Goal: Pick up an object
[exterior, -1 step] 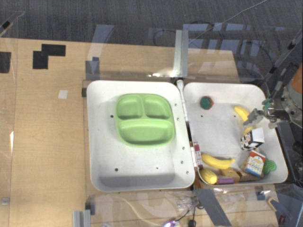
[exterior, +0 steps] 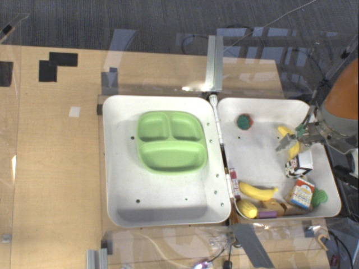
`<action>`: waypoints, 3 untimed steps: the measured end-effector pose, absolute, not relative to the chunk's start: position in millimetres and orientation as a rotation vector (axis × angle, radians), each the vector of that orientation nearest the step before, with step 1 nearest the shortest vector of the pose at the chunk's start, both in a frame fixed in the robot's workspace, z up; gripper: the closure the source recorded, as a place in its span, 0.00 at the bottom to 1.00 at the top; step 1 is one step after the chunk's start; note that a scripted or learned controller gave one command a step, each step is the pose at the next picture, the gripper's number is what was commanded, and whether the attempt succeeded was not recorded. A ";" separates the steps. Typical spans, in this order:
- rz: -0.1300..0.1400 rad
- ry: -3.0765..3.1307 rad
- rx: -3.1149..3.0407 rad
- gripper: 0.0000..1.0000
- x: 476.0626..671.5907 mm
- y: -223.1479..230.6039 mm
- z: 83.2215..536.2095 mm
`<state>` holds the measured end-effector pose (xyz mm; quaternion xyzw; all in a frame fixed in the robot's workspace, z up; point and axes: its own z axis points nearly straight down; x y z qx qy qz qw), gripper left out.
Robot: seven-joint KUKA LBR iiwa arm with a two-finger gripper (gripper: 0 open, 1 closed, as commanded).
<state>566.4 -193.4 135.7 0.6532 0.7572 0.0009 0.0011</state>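
At the right edge of the right bin [exterior: 263, 108], the tool [exterior: 293, 141] hangs low over the toys. Its thin fingers point toward the left, and I cannot tell if they are wide or narrow, because they are small and dark against the things under them. No toy can be seen held between them, so I think the pick is not done yet.

Just by the tool tip lies a small yellow piece [exterior: 284, 131]. A little black and white toy [exterior: 291, 168] sits right under the tool, next to a white box [exterior: 305, 159]. Any of these could be the thing to pick up.

Along the front edge of this bin lie a banana [exterior: 258, 192], a yellow lemon-like toy [exterior: 247, 209], a small carton [exterior: 301, 195] and a green fuzzy thing [exterior: 320, 195]. A green ball [exterior: 244, 121] sits alone near the back, well apart from the rest.

The left bin [exterior: 120, 161] holds a green tray [exterior: 170, 140] with three parts.

To do this step well, the tool should go for one toy only. The toys near the right edge sit close together, so the fingers may bump a neighbor or the bin wall. It should come straight down, with one finger on each side of the toy, squeeze gently, then lift slowly. The green ball may be an easier pick, since it has room all around it.
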 end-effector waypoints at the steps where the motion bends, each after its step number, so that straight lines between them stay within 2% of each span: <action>1: 0.009 2.385 2.026 0.00 594.7 -205.5 89.8; 2: 0.018 2.383 2.021 1.00 597.8 -203.8 103.0; 3: 0.009 2.248 2.185 1.00 630.8 -140.2 201.5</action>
